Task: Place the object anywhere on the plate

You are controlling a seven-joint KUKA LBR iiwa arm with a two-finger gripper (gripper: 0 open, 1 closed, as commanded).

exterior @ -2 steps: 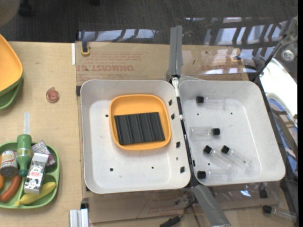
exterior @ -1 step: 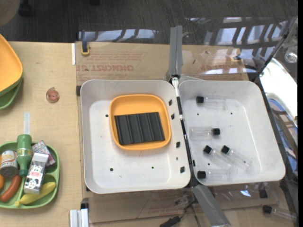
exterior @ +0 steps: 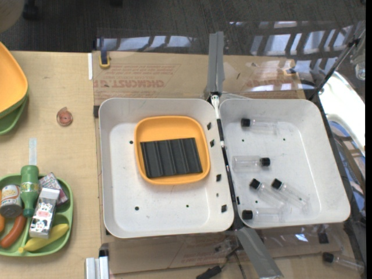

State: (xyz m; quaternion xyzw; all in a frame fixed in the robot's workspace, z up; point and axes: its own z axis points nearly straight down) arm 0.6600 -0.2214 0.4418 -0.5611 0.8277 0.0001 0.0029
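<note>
An orange plate (exterior: 171, 148) lies in the left white bin (exterior: 122, 202), toward its back. A dark grey ribbed rectangular object (exterior: 172, 157) rests flat on the plate's middle. In the right white bin (exterior: 322, 156) lie several clear plastic tubes with black caps, among them one near the back (exterior: 256, 124), one in the middle (exterior: 253, 162), and one at the front right (exterior: 288, 192).
A green tray (exterior: 61, 237) of toy food sits at the front left of the wooden table. Orange and green bowls (exterior: 10, 92) stand at the far left edge. A small pink item (exterior: 64, 117) lies on the table. Cardboard (exterior: 151, 80) lies behind the bins.
</note>
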